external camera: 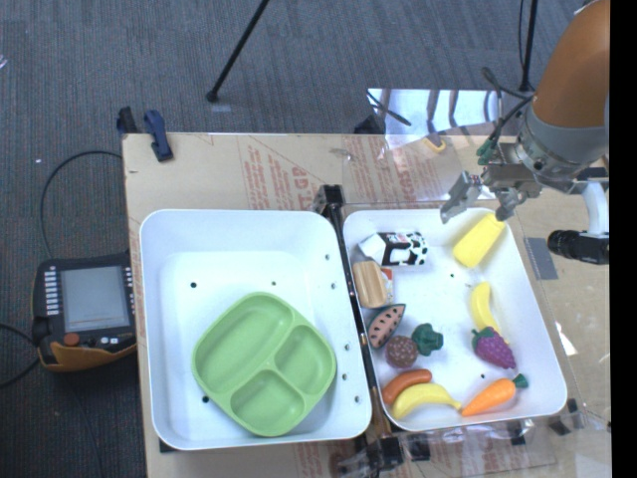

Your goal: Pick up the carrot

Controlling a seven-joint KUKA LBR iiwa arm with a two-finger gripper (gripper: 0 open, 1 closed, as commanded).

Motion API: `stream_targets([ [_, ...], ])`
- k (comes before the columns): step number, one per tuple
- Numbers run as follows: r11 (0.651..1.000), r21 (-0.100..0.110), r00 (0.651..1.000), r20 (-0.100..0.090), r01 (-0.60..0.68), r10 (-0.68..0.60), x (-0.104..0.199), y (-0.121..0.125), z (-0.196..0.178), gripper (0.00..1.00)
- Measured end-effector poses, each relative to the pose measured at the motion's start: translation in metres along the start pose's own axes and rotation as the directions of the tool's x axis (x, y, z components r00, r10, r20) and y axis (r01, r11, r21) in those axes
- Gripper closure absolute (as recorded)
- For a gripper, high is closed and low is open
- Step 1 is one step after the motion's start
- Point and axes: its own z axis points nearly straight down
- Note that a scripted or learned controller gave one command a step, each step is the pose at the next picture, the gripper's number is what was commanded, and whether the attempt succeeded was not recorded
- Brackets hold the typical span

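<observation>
- We find the gripper (485,198) above the far edge of the right bin (537,312), at the end of the grey arm (572,88) with its orange band, which enters from the right of the view.
- We see its two fingers (459,196) spread apart, with nothing between them; it has hold of no item.
- We locate the carrot (492,395) in the near right corner of the right bin, lying flat, its green top toward the bin's right wall and its orange tip toward a yellow banana (426,398) just beside it.
- The carrot lies well apart from the gripper, at the opposite end of the same bin.
- We note a bunch of purple grapes (494,348) just beyond the carrot, and a second banana (481,305) farther on.
- A yellow block (478,240) lies nearest the gripper, just below the fingers in the view.
- Also in the right bin: a black-and-white carton (400,249), a slice of bread (371,284), a watermelon slice (386,324), a broccoli piece (428,339) and a sausage (406,381).
- The left bin (199,242) holds a green divided plate (265,362).
</observation>
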Motion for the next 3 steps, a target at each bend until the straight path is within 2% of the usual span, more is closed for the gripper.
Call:
stream_targets([
  [1, 0.996, 0.015, 0.996, -0.001, -0.087, 0.087, -0.063, -0.045, 0.131, 0.00],
  [2, 0.995, 0.006, 0.995, -0.003, -0.095, 0.095, -0.070, -0.091, 0.194, 0.00],
  [3, 0.971, 0.001, 0.971, -0.003, 0.237, -0.237, -0.061, -0.144, 0.192, 0.00],
])
